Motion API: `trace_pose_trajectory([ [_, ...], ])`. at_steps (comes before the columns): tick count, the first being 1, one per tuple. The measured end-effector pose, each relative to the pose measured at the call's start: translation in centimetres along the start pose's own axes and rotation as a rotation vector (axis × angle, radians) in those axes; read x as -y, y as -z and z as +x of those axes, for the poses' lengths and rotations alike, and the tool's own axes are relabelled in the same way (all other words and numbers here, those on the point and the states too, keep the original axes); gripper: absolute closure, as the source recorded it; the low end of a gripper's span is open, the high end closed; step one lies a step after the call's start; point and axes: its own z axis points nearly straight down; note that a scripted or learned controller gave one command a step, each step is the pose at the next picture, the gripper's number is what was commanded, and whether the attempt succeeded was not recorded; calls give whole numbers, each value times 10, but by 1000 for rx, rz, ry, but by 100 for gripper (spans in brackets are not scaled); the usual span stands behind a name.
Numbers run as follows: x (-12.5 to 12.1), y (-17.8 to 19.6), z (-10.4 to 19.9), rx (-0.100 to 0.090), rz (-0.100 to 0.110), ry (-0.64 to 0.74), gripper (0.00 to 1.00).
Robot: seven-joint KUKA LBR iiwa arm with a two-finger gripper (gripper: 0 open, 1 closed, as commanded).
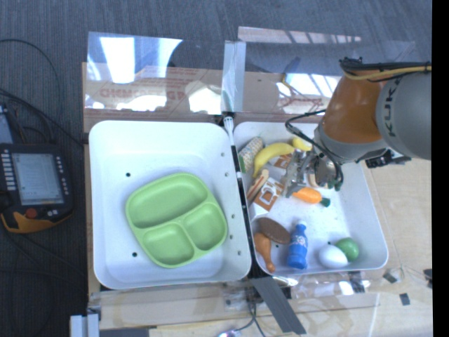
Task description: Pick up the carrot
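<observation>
The carrot (pixel 308 195) is small and orange with a green tip at its right end. It lies flat near the middle of the right bin (pixel 370 216). My gripper (pixel 297 183) hangs low over the carrot's left end, right at it or touching it. The grey arm with its orange band (pixel 354 114) reaches in from the upper right and hides part of the bin's back area.
Around the carrot lie a banana (pixel 270 153), a patterned snack pack (pixel 267 188), a brown oval item (pixel 273 229), a blue bottle (pixel 298 246), a white egg (pixel 332 256) and a green ball (pixel 347 248). A green divided plate (pixel 177 218) sits in the left bin (pixel 112 146).
</observation>
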Motion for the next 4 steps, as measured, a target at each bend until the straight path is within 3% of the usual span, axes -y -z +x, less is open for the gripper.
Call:
trace_pose_trajectory([
  [1,-48,84,21,-16,-6,219,100],
  [2,0,228,10,-9,-6,502,100],
  [3,-2,223,11,-17,-10,504,0],
  [4,-11,65,36,-32,-17,607,0],
])
